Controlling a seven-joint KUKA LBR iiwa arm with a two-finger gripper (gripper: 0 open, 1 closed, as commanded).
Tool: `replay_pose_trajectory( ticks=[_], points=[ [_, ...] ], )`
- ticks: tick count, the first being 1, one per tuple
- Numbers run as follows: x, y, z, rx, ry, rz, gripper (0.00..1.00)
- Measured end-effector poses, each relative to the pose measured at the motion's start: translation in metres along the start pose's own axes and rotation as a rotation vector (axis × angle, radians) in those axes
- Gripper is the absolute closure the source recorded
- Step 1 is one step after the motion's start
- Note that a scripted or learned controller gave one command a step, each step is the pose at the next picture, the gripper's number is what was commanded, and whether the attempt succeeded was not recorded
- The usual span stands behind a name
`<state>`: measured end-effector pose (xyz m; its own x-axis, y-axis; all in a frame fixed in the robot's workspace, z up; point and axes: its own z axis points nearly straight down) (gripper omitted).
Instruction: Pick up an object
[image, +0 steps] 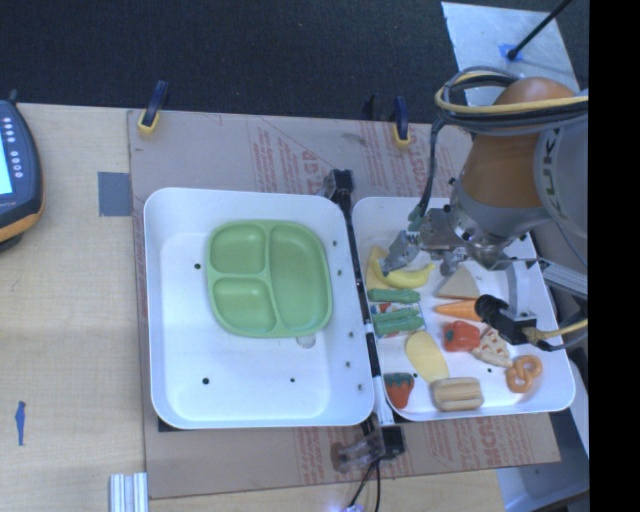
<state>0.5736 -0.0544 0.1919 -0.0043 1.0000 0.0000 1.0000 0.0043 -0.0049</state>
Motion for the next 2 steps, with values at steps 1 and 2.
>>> replay_pose_trajectory(
  ticks=[1, 2],
  points=[
    [-0.06, 0.032, -0.016, -0.007, -0.003, 0.004, 0.0],
    [-0.118, -0.032, 0.02, 0.006, -0.001, 0.007, 0.0]
  ],
)
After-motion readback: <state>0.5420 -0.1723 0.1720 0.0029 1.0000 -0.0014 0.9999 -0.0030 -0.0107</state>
